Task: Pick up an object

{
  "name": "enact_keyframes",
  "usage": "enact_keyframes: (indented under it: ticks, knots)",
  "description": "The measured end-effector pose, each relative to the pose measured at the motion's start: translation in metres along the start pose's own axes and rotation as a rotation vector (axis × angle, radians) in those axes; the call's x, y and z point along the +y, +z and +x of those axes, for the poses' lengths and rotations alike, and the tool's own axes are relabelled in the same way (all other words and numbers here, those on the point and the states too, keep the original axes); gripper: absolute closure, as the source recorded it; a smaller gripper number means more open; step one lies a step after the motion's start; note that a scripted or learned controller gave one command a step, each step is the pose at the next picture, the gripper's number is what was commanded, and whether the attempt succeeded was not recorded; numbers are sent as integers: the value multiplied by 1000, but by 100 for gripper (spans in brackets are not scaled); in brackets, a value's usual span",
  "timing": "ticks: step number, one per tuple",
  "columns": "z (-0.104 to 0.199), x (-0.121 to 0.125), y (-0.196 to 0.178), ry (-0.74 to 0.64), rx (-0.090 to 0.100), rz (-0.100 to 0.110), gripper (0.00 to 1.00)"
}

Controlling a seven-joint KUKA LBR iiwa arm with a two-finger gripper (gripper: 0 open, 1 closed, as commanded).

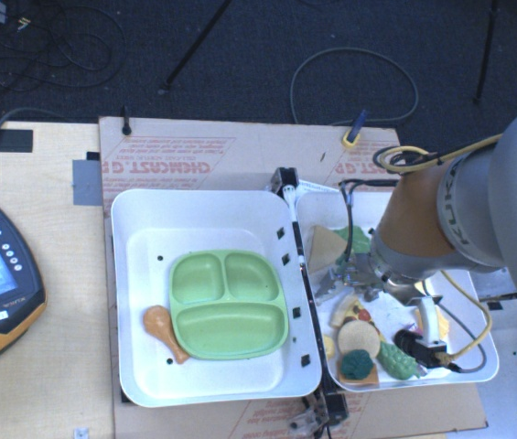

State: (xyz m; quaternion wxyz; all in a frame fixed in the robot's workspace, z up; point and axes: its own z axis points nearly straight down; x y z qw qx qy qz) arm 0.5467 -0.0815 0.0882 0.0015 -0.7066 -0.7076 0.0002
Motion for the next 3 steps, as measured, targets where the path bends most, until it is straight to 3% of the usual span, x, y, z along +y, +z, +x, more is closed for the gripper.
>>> enact_keyframes:
  ticks: [1, 2, 3]
  knots:
    - [-2, -36, 0, 3, 0, -2, 0]
    - [-3, -35, -10, 7, 1, 0, 100]
    - [42, -10, -155, -5, -1, -14, 100]
